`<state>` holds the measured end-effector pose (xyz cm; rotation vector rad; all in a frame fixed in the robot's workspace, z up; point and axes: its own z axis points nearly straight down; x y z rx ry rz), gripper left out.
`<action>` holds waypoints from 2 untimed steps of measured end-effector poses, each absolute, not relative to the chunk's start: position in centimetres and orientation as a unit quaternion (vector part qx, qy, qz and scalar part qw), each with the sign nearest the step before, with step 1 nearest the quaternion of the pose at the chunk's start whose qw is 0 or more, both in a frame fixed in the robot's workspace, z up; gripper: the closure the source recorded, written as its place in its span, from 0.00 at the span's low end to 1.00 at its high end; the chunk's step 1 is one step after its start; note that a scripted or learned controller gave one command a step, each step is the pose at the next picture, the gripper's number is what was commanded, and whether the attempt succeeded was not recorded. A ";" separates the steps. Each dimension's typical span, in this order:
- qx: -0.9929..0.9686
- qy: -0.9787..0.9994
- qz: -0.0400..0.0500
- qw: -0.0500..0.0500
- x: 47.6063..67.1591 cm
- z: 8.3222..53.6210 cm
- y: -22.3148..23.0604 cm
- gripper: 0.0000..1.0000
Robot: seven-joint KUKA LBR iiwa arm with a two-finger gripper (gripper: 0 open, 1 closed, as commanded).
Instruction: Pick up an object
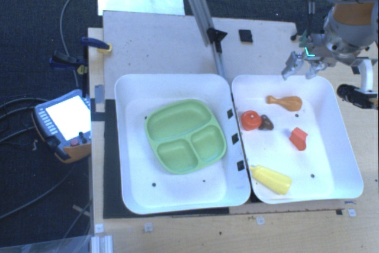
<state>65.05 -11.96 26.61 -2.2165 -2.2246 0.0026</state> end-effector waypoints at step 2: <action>-0.706 -0.708 0.000 0.000 64.7 22.5 -12.3 0.00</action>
